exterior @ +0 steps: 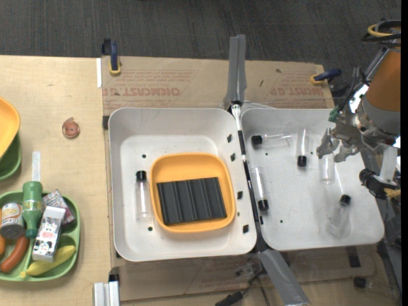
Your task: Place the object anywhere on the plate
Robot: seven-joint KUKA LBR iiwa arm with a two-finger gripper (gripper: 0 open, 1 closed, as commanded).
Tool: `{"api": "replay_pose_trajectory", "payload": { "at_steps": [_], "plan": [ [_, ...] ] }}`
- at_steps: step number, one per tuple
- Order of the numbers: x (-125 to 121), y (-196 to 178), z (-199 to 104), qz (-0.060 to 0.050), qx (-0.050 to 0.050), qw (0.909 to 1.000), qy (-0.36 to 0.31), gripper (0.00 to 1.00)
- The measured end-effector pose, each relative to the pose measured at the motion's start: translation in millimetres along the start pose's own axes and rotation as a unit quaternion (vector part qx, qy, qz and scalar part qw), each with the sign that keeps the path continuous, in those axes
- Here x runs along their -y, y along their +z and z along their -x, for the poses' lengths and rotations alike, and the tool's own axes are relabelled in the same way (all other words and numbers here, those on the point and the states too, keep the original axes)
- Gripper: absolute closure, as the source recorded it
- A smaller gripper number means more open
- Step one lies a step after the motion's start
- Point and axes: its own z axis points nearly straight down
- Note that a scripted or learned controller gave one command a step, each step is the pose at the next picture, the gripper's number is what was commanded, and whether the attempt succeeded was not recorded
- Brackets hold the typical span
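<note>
The jaws hang low over the right bin (299,234), at its edge nearest the arm (382,91), and from this slanted overhead angle I cannot tell whether they are apart or together, nor whether anything sits between them. Just under their tips lies a clear tube (326,169), standing roughly in line with them. It may be touching them, but that is too fine to read, so it cannot be counted as held. It is probably the object meant, since the jaws are poised over it as if for a pick. A little farther out from the jaws, toward the bins' shared wall, is a second tube (302,150) with a black cap, and beyond that a third tube (275,139) lying crosswise. Off to the jaws' other side, toward the bin's near edge, rests a fourth tube (338,214). A fifth tube (259,187) lies along the dividing wall, well apart from the jaws. The scatter suggests loose pieces left to be picked one at a time. Across the wall, in the left bin (121,171), farthest from the jaws, sits the orange plate (191,161) with a black ridged insert (191,199), laid flat and central as an easy target. One more tube (141,196) lies just beside the plate's far rim, not on it. By my judgement the task is barely begun, with a full carry across the wall left.
</note>
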Motion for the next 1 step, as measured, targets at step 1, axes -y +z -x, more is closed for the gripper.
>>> {"api": "replay_pose_trajectory", "payload": {
  "at_steps": [1],
  "plan": [
    [-58.7,-6.5,7.4,-0.001,0.000,0.9994,-0.034,1.00]
  ]
}}
